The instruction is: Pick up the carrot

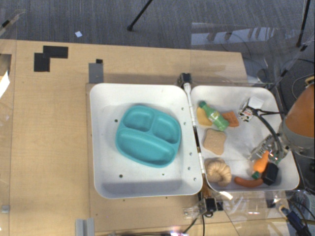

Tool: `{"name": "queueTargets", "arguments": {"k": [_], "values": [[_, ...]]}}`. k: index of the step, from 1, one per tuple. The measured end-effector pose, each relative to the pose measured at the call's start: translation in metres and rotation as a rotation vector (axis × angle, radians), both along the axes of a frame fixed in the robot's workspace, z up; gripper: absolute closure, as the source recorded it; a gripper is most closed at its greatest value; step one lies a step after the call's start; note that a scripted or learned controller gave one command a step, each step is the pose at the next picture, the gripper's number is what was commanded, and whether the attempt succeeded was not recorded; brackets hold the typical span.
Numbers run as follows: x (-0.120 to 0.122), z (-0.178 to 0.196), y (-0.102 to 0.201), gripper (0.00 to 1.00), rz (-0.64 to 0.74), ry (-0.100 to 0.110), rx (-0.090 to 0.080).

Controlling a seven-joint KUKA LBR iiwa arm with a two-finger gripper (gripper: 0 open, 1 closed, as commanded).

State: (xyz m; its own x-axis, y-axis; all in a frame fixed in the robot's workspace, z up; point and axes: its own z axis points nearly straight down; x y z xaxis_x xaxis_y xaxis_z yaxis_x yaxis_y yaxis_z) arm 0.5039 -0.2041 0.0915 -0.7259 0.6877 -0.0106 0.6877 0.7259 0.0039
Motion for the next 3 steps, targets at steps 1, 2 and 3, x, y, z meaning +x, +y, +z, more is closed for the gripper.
{"name": "queueTargets", "arguments": {"k": [1, 2, 3], "values": [[-0.006, 0.093, 0.064, 1.0, -0.359, -0.002, 0.008], [-0.007, 0.092, 0.063, 0.0, -0.361, 0.001, 0.007], [-0.016, 0.037, 0.004, 0.0, -0.214, 0.006, 0.003]]}}
